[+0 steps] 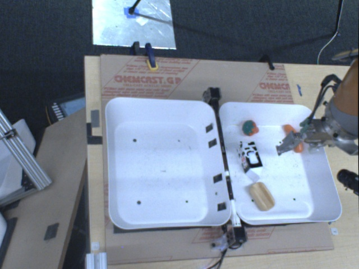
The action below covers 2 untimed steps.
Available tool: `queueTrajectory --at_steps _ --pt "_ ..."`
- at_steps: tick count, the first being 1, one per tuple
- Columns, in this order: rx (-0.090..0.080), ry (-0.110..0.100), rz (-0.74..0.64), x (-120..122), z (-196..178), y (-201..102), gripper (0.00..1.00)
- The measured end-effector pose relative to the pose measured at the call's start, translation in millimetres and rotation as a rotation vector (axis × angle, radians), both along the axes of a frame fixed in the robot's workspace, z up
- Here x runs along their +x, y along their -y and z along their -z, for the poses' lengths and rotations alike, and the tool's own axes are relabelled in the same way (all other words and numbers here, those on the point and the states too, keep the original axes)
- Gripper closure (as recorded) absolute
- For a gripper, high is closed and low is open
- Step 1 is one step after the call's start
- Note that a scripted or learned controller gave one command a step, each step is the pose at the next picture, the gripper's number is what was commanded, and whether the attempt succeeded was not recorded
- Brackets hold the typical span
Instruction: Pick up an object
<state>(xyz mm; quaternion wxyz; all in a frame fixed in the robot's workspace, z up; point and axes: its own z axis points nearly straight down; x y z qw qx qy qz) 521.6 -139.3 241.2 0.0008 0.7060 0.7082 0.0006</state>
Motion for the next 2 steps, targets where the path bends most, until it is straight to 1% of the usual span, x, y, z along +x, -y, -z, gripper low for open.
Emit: queueTrajectory --at_steps 1,2 --pt "0.001 0.000 -0.006 -4 -13 -63 0.00" --pt "0.002 0.010 -0.006 -34 -106 -110 0.00"
